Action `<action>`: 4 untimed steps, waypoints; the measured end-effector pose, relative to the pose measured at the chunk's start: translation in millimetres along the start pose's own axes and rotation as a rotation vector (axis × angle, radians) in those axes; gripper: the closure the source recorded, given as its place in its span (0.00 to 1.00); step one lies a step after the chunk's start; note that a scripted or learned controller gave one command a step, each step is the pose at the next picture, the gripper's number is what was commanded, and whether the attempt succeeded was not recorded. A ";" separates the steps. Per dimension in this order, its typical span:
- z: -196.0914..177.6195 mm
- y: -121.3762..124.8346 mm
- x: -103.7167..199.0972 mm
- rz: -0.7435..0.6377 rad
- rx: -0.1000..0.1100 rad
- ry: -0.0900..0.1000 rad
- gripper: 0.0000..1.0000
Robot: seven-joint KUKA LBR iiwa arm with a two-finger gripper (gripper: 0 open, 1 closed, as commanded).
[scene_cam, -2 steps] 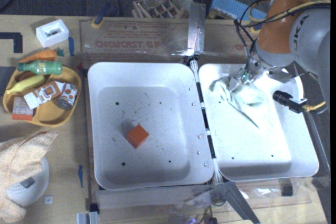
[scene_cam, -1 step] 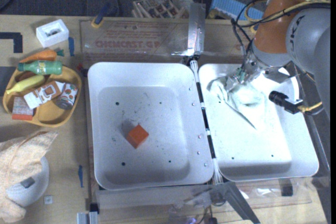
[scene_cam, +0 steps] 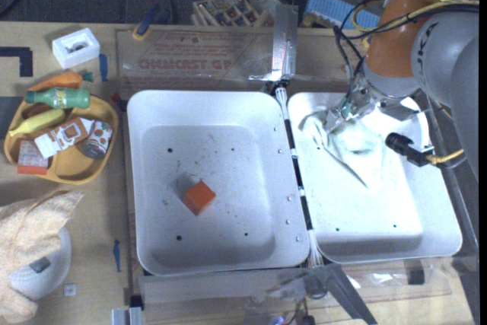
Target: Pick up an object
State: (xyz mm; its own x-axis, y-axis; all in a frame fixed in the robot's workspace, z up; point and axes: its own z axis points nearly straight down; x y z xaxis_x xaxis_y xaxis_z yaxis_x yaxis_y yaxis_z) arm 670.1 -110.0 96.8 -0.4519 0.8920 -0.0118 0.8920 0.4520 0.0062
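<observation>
Meanwhile, end effector [scene_cam: 340, 116] hovers over right bin [scene_cam: 396, 240]

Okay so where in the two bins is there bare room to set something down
Left bin: bare floor all around the orange block, widest toward the far wall and the right wall. Right bin: the near half is bare. Its far half is crowded by the pincer and a clear, hard-to-make-out item under it.
</observation>
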 end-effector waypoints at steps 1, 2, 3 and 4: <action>0.9 -11.3 -25.2 -0.011 -0.003 0.010 0.00; -10.6 -10.3 -25.7 -0.012 -0.004 0.007 1.00; -63.9 -3.7 -3.3 0.183 0.003 0.007 1.00; -64.2 -3.5 -3.2 0.183 0.003 0.007 0.00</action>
State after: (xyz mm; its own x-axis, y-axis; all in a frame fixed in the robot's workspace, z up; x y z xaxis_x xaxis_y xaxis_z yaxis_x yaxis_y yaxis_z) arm 667.7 -114.0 161.0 -0.2819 0.9594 -0.0035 0.9594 0.2819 0.0046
